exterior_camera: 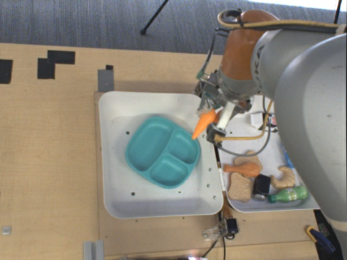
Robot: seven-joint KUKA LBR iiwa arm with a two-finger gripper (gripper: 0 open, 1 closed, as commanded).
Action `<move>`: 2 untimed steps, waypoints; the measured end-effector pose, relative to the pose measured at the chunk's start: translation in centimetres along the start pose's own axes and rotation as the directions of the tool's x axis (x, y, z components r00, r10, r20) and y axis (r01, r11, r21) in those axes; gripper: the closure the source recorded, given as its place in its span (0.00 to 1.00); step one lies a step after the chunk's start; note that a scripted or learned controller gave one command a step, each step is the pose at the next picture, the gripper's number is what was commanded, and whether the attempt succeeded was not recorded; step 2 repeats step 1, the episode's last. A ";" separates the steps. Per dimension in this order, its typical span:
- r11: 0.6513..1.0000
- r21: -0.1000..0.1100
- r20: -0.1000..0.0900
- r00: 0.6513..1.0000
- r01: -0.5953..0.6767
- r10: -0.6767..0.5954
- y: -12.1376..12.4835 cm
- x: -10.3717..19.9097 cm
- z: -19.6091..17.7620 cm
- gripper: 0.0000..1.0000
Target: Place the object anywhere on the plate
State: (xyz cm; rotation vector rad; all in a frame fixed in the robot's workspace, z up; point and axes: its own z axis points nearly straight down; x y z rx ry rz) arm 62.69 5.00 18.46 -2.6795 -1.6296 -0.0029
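A teal divided plate [161, 151] lies in the left white bin [116, 199]. An orange carrot [203, 123] hangs tilted just above the plate's right rim, its thick end up at my gripper [210, 111]. The gripper is shut on the carrot's upper end. The arm comes down from the upper right and hides the rest of the wrist.
The right bin [271, 206] holds a chicken drumstick [245, 169], a slice of bread [239, 187], a black block [261, 186], a green bottle [287, 195] and a tan pastry [285, 176]. A ridge between the bins runs just right of the plate.
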 end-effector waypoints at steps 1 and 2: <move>1.000 -0.003 0.003 1.000 -0.007 0.007 0.3 -0.4 -0.1 0.00; 1.000 -0.003 0.003 1.000 -0.007 0.007 0.3 -0.4 -0.1 0.00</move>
